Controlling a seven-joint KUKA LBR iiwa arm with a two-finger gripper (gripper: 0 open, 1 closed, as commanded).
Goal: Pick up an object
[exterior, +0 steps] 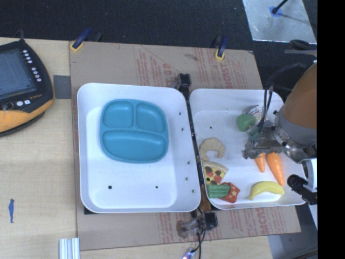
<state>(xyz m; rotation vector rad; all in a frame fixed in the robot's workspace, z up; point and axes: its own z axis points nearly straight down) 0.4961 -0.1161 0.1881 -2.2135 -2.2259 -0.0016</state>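
The right bin [232, 102] holds toy food: a green round piece [244, 122], a beige croissant [212, 147], a pizza slice [213, 172], a red and green piece [223, 191], a yellow banana [266, 190] and two orange carrots [275, 167]. My gripper [257, 145] hangs low in the right bin, just above the carrots' tops and right of the croissant. Its dark fingers are bunched together against the arm. I cannot make out anything held between them.
The left bin [97, 193] holds a blue divided plate [133, 130]. A teach pendant [19, 85] lies on the bench at far left. Clamps [219, 46] pin the cardboard sheet at its far edge. The arm's grey and orange body [302, 109] overhangs the right bin's right side.
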